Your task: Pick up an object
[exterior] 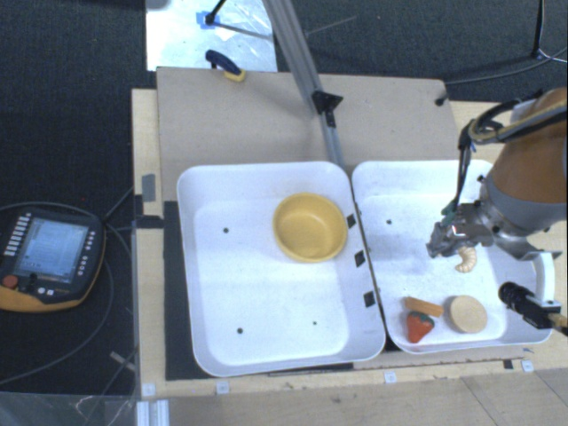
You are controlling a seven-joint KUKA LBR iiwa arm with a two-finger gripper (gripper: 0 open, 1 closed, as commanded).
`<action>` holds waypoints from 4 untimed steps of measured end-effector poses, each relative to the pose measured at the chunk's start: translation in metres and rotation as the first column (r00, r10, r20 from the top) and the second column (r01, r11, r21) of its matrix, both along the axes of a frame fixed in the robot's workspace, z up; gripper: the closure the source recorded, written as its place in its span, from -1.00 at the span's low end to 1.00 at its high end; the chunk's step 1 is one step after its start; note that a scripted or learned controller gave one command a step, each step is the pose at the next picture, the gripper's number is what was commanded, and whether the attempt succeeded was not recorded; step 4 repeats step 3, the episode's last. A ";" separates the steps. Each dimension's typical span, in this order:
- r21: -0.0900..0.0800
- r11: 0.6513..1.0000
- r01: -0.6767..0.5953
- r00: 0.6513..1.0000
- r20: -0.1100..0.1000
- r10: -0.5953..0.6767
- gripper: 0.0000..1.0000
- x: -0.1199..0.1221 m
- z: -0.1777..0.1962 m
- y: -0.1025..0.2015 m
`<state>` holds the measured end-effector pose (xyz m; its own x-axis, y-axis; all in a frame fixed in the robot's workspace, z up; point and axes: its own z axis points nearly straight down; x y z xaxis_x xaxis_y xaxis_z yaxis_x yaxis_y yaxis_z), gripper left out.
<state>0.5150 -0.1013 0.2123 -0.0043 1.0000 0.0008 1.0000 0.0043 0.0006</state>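
The pincer (444,240) hangs low over the right bin (399,264), near the middle of its right half, carried by the grey wrist and the orange band of the arm (532,162) that comes in from the right. From this slant its tip is a dark grey knot of metal, and I cannot tell whether it is spread or pressed together. Nothing can be seen pinched in it.

Closest to it lies a small curved pale piece (466,258), cream with a tan edge, on the bin floor just beside the pincer, on its lower right. Whether the two touch cannot be made out.

Further toward the near rim of the same bin lie three more things, apart from the pincer. A round tan disc (466,314) lies flat below the curved piece. To the left of the disc is a short orange stick (425,306), lying at a slight tilt, and against its lower side a small red piece (419,327) with a dark green tip.

In the left bin (240,282), well apart from the pincer, a yellow bowl (310,227) stands upright in the upper right part, near the wall shared with the right bin.

Both bins rest on a brown board (257,114). A grey pole (297,43) slants down across the board to the gap between the bins. Left of the bench a teach pendant (44,257) with a lit screen lies on the dark floor.
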 end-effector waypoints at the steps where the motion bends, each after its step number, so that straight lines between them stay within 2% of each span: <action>1: 0.001 1.000 -0.001 1.000 0.001 0.001 1.00 -0.007 0.008 0.060; 2: 0.000 1.000 -0.001 1.000 0.000 0.001 1.00 -0.009 0.000 0.110; 3: 0.001 1.000 -0.001 1.000 0.001 0.001 1.00 -0.008 0.015 0.160; 4: 0.001 1.000 -0.001 1.000 0.001 0.001 1.00 -0.008 0.015 0.160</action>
